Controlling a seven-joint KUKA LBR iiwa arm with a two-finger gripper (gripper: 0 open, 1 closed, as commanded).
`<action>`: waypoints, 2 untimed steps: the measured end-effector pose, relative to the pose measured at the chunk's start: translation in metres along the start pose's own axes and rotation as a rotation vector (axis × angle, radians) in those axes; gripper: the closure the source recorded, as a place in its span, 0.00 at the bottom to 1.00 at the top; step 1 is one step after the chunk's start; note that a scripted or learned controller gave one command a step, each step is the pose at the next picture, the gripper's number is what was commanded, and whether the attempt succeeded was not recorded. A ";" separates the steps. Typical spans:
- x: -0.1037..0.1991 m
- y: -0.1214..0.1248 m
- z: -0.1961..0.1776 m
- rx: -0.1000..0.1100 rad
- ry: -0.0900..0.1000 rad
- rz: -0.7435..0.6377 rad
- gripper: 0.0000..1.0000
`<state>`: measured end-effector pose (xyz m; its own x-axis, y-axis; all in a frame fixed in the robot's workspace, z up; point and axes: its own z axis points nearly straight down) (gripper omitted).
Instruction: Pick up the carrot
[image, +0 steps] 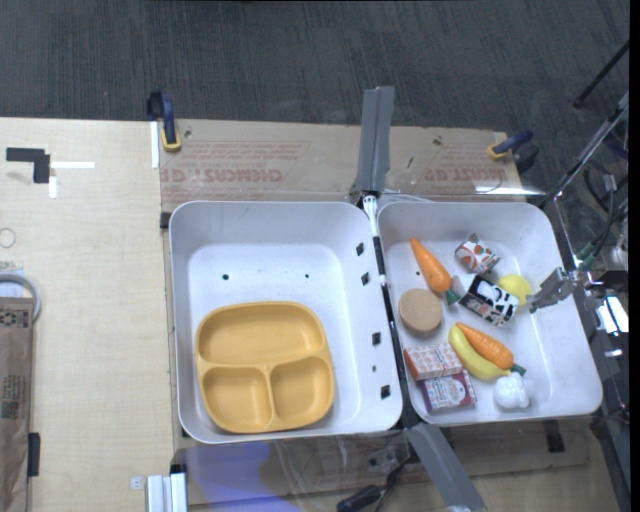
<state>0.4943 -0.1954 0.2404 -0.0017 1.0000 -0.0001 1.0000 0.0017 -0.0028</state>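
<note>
Camera view, looking down at a slant on the bench. I see two shallow white plastic bins side by side: the left bin (190, 300) and the right bin (560, 360).

Left bin: a yellow three-compartment plastic plate (265, 365) lies in its near half.

Right bin, task items: two carrots are present. The upper orange carrot (431, 266) lies tilted near the bin's left wall, its thick end just beside a round tan disc (421, 311). The lower orange carrot (487, 346) rests across a yellow banana (470, 358), touching it, toward the middle of the bin.

Right bin, other items: a small red-and-white carton (477, 254) at the far side; a yellow lemon (515, 288) touching a black-and-white printed packet (489, 300); two pink boxes (440, 375) at the near side; a white garlic bulb (511, 392) just beside the banana's end.

Arm: the grey two-finger gripper (549, 290) reaches in over the right bin's right side, just beside the lemon and well apart from the upper carrot. I see nothing in its grasp. Whether its jaws are spread or pressed together I cannot tell.
</note>
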 end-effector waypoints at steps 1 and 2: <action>0.066 0.007 0.114 0.002 0.001 -0.023 0.00; 0.110 0.040 0.049 -0.001 0.000 -0.100 0.00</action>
<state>0.5343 -0.0856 0.1911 -0.1018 0.9948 -0.0003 0.9948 0.1018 -0.0017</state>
